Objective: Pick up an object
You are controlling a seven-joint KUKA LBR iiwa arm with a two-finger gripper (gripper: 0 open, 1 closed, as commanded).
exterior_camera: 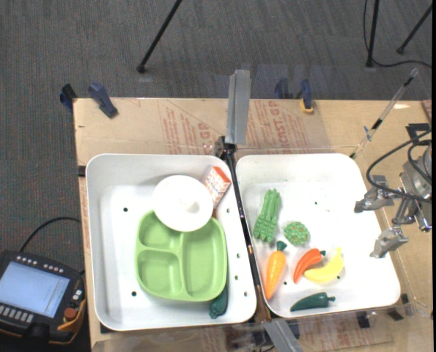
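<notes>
The right bin [327, 169] holds toy food: a green asparagus bundle [267, 215], a small green broccoli head [297, 232], an orange carrot [275, 266], a red-orange chili [306, 264], a yellow banana [328, 268] and a dark green pepper [313, 301]. My gripper [371, 227] hangs over this bin's right rim, to the right of the banana and apart from it. Its two fingers point left and stand open with nothing between them.
The left bin [104, 196] holds a green divided tray [181, 262], a white round plate [183, 203] overlapping its top, an orange-and-white carton [218, 184] against the divider, and a dark green item [218, 306] at the front. Clamps and tripod legs stand behind the bench.
</notes>
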